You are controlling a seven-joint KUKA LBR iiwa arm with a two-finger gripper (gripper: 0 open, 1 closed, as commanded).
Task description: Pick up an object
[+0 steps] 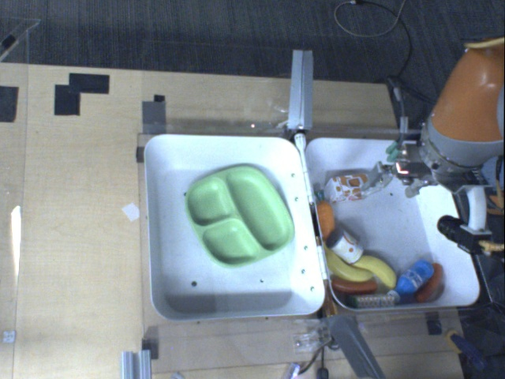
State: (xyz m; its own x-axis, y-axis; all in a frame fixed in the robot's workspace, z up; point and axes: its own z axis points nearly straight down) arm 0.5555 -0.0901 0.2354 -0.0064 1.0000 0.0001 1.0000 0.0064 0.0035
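Note:
My gripper (pixel 382 174) hangs over the back of the right bin (pixel 454 235), reaching in from the right below the orange-banded wrist. Its tip is right beside the right end of a small white carton with orange print (pixel 347 186), which lies on the bin floor. Whether they touch I cannot tell. Along the bin's left and front sides lie an orange carrot (pixel 324 219), a yellow banana (pixel 364 269), a small white and yellow piece (pixel 347 248), a blue object (pixel 414 279) and a red-brown piece (pixel 357 287).
The left bin (pixel 170 290) holds a green divided plate (pixel 240 213). A metal divider post (pixel 301 93) stands between the bins at the back. A black cable (pixel 371 14) loops on the dark floor beyond the bench.

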